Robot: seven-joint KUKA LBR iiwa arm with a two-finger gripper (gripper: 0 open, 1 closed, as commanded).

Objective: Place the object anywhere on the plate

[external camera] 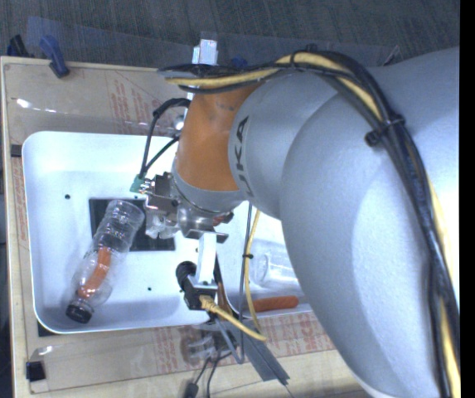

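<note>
Mostly the arm [345, 206] takes up the near part of the view, its grey bulk reaching in from the right with yellow and black cables running along it. Just past that bulk, in the right bin [258, 305], an orange stick-like item [274, 303] lies at the lower edge, with something pale and clear beside it that I cannot make out; much of that bin sits under the arm.

Further in, the orange band [208, 152] leads down to the wrist, which hangs over the inner edge of the left bin [42, 222]. The gripper [175, 222] sits just right of the bottle's base end, with wiring and brackets crowded around it, so I cannot tell how it is set or whether it touches the bottle.

Farthest to the left, 1 clear plastic bottle [104, 259] lies on its side in the left bin, slanting from its black cap at lower left up toward the wrist, with something orange inside. Its upper end overlaps a dark rectangular patch [100, 214] on the bin floor. It rests on the floor, probably because it has not been lifted yet. No plate is identifiable, so the placing step looks a long way off.
</note>
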